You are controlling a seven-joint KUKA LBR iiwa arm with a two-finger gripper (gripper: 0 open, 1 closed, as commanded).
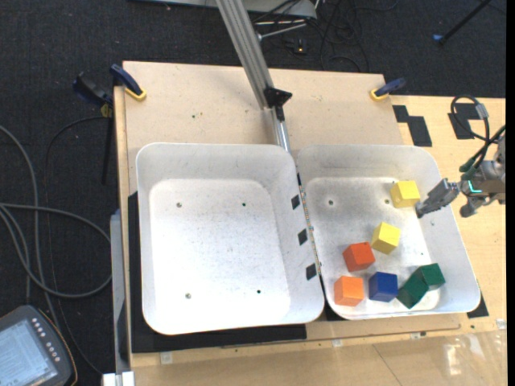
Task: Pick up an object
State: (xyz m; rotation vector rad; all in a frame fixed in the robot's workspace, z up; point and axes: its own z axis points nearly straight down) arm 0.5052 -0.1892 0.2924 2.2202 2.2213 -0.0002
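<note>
At right bin [451,240], far edge: tool [438,198] low beside upper yellow cube [405,192], apart from it; can't tell its spread. 6 more blocks crowd the near corner. Best bet: centre over that lone cube, straddle flat faces, descend straight.

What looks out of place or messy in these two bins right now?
Nothing looks spilled or damaged. The blocks all sit in the right bin, loosely clustered at odd angles; the dark green block is tilted against the green block. The gripper hovers by the upper yellow block.
</note>
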